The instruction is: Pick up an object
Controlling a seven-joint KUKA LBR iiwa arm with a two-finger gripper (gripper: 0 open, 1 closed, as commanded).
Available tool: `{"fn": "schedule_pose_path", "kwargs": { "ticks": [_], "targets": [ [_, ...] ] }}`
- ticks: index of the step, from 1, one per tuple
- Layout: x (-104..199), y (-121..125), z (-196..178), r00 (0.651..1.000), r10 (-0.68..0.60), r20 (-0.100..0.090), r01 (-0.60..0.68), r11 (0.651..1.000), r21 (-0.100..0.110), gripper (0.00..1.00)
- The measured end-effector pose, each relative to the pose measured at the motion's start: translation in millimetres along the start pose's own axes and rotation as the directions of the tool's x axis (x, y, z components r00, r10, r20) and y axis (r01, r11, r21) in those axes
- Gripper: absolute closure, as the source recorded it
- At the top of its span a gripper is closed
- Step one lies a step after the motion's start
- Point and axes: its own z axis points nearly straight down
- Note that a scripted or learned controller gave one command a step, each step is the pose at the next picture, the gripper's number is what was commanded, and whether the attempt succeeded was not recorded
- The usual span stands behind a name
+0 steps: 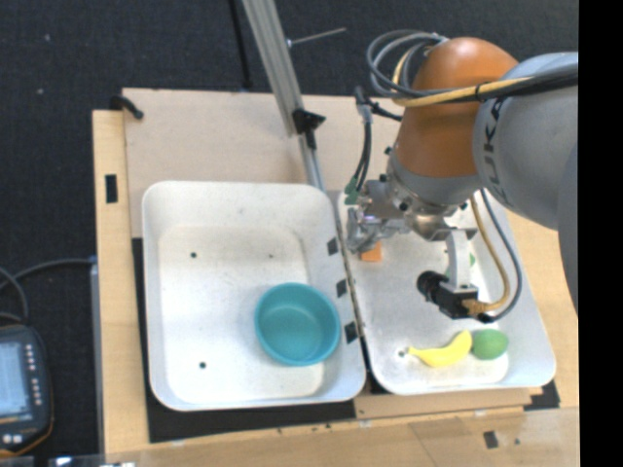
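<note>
Table (209, 134): a pale board carrying two shallow white bins side by side.
Left bin (214, 246): holds one teal bowl (295, 324), sitting upright at about 5 o'clock on the bin floor and close to the wall shared with its neighbour.
Right bin (401, 311): holds the loose pieces, scattered as if dropped in rather than arranged.
Orange block (370, 253): small, at about 10 o'clock in the right bin, near the shared wall and just below the hand; it looks like the likely target, since nothing else lies under the hand.
Banana (438, 354): yellow, lying flat at about 5 o'clock in the right bin, well apart from the hand.
Green ball (490, 343): just beside the banana at its 2 o'clock end; whether they touch cannot be told.
Arm (531, 134): reaches in from 3 o'clock, its orange band high above the bin and the wrist turned steeply down.
Hand (365, 224): low over the 10 o'clock corner of the right bin, pointing down at the block, probably so it can close from above without hitting the wall.
Hand state: it cannot be told whether it is wide or narrow, nor whether the block is in its grip or only beneath it.
Risk: the block sits close to the wall, which leaves little room on that side.
</note>
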Motion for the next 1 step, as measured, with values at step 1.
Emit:
{"fn": "schedule_pose_path", "kwargs": {
  "ticks": [1],
  "targets": [
    [45.1, -2.7, 19.7, 1.0, 0.0, 0.0, 0.0, 1.0, 0.001, 1.0]
  ]
}}
